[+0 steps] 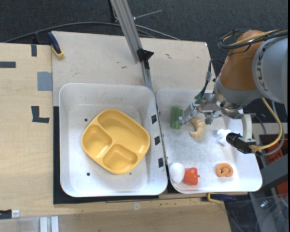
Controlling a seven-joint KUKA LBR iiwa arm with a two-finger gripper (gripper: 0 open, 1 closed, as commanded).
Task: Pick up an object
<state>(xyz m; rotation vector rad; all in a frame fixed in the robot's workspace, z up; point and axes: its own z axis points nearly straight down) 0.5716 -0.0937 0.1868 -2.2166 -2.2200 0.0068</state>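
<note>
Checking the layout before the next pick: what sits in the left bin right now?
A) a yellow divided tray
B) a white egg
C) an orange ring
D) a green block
A: the yellow divided tray lies alone in the left bin; the green, orange and white items are in the right bin.

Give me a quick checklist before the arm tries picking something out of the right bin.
1. Pincer over the right bin: ok.
2. Target close by: ok, the tan piece lies just below the pincer, the green block to its left in view.
3. Something gripped already: cannot tell.
4. Other objects apart from the target: ok, the white egg, red piece and orange ring lie near the front wall.
5. Yellow tray away from the work: ok, it sits in the left bin.
</note>
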